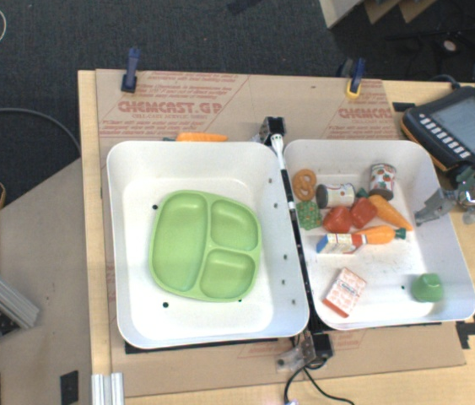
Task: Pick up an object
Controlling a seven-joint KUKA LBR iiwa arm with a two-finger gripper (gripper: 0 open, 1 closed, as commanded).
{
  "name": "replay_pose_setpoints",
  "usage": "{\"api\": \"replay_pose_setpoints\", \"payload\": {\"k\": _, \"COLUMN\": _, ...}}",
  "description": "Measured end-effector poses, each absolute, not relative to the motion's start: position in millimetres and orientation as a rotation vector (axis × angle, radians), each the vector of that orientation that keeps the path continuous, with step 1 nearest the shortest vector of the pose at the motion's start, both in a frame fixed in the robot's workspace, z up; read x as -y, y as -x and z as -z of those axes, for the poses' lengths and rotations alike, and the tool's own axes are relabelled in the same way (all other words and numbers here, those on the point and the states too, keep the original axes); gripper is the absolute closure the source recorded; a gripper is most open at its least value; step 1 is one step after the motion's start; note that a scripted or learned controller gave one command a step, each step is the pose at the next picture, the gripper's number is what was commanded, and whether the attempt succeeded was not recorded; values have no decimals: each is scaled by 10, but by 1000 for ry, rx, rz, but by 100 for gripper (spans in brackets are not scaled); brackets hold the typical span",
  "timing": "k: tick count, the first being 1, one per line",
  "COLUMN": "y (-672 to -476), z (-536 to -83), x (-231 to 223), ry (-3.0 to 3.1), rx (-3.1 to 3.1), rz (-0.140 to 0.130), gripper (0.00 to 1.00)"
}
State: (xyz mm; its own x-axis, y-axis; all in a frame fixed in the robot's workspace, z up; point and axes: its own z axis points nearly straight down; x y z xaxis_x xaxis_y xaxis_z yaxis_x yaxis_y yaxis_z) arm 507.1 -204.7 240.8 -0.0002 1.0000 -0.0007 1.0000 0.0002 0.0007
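Gripper: grey, at the right bin's right rim, low, reaching in from the right; its degree of opening cannot be told, nothing seen held. Nearest: carrot, red pepper, small can. Further: green cup, pink box. Left bin: green divided plate.

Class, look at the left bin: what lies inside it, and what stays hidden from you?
Inside the left bin lies one green tray with three compartments, resting flat on the floor. A few dark dots show on the bare floor around it. The floor under the tray is covered.
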Motion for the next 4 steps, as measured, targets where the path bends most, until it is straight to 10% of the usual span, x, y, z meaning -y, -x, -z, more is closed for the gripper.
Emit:
{"api": "replay_pose_setpoints", "payload": {"k": 1, "y": -4804, "z": -3315, "x": 1497, "ry": -2209, "rx": -2222, "rz": -11, "gripper": 0}}
{"api": "replay_pose_setpoints", "payload": {"k": 3, "y": -4758, "z": -870, "x": 1726, "ry": -2230, "rx": -2232, "rz": 7, "gripper": 0}}
{"api": "replay_pose_setpoints", "payload": {"k": 4, "y": -4793, "z": -1044, "x": 1755, "ry": -2222, "rx": -2218, "rz": -1, "gripper": 100}}
